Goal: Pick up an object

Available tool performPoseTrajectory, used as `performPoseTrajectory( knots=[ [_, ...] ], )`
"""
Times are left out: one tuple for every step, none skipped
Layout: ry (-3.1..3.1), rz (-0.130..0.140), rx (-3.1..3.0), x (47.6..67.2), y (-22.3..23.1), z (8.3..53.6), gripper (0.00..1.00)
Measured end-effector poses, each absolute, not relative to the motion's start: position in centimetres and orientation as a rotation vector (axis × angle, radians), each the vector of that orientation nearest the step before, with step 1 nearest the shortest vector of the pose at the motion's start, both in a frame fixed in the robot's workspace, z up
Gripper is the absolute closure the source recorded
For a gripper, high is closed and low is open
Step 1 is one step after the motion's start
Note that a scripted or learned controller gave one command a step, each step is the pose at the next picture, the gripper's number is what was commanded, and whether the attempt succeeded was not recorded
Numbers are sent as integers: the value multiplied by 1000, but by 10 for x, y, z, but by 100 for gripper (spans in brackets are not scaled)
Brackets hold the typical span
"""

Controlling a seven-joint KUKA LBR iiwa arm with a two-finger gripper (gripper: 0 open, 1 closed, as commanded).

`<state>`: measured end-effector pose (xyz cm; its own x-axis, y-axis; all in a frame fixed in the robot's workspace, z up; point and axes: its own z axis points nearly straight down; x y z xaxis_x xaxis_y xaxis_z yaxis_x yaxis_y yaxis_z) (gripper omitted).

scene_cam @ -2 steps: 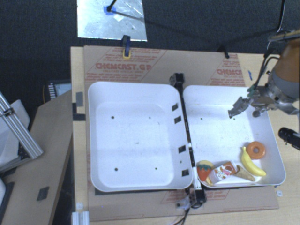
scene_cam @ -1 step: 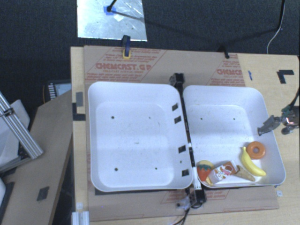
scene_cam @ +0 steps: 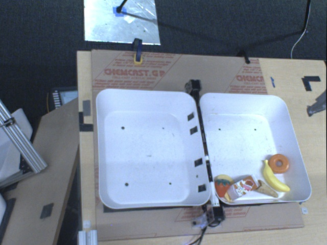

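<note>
Several small objects lie bunched in the near right corner of the right bin (scene_cam: 245, 106). A yellow banana (scene_cam: 273, 178) rests against the bin's right wall, with an orange ring-shaped toy (scene_cam: 279, 163) just above it. To their left lie a brown cone-shaped piece (scene_cam: 266, 189), a red and white packet (scene_cam: 242, 187) and an orange and red round toy (scene_cam: 223, 183). A grey tip of my gripper (scene_cam: 317, 105) pokes in at the right edge of the view, outside the right bin and well above the objects.
The left bin (scene_cam: 104, 137) stands beside the right one, joined by a black hinge strip (scene_cam: 200, 137). Both rest on a cardboard sheet (scene_cam: 153, 70) on the bench. A metal plate (scene_cam: 121, 13) lies on the floor behind.
</note>
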<state>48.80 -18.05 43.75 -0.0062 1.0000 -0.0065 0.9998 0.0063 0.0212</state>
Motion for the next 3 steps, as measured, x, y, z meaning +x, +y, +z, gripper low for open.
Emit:
performPoseTrajectory(
  knots=[
    [2221, 12, 2205, 487, -137, 533, 0],
    [2220, -8, 2228, 485, -209, 423, 0],
    [2223, 8, 2209, 488, -147, 496, 0]
  ],
)
